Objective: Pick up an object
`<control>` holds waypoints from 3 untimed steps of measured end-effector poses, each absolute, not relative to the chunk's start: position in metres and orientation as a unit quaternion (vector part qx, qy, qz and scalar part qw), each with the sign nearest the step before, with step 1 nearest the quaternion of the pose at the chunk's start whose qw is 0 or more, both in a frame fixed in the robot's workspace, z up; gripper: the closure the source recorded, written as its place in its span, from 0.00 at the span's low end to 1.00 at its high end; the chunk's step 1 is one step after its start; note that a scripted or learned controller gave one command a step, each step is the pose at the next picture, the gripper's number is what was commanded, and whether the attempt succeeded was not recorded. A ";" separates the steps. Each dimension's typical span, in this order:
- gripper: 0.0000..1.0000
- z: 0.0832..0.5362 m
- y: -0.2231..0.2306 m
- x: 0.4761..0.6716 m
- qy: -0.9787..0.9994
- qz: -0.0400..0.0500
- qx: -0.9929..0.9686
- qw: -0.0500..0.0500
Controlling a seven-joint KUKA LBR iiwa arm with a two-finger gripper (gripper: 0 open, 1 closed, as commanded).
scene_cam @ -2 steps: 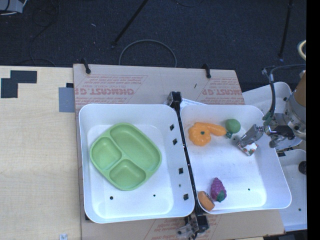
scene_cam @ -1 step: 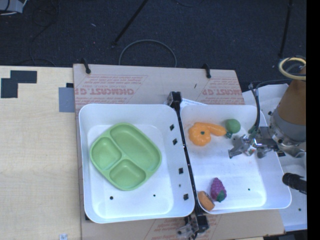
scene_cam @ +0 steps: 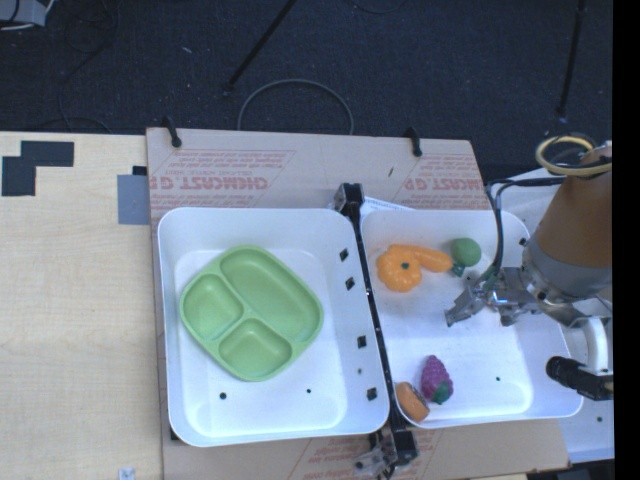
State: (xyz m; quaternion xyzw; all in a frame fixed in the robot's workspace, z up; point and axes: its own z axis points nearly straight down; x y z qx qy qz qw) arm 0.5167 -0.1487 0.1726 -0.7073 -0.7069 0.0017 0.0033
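While the gripper (scene_cam: 478, 301) hovers in the right bin (scene_cam: 520, 393), I cannot tell its fingers' state; the orange toy (scene_cam: 408, 266) lies nearby to its upper left, untouched, arm cut off at right.

Bench (scene_cam: 70, 318) bears cardboard sheet (scene_cam: 300, 173) under 2 white bins (scene_cam: 200, 418).

Light falls even and soft from above; both white bins (scene_cam: 190, 268) read bright with no harsh glare. Faint shadow sits under my end effector (scene_cam: 462, 311). The floor (scene_cam: 300, 48) behind goes dark and grainy. Everything looks slightly soft, edges a touch blurred.
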 end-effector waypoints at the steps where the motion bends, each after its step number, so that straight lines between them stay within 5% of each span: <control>1: 0.00 0.126 -0.146 0.523 -0.707 0.002 -0.707 0.004; 2: 1.00 0.138 -0.147 0.523 -0.705 0.001 -0.709 0.003; 3: 1.00 0.181 -0.149 0.519 -0.705 0.000 -0.709 0.000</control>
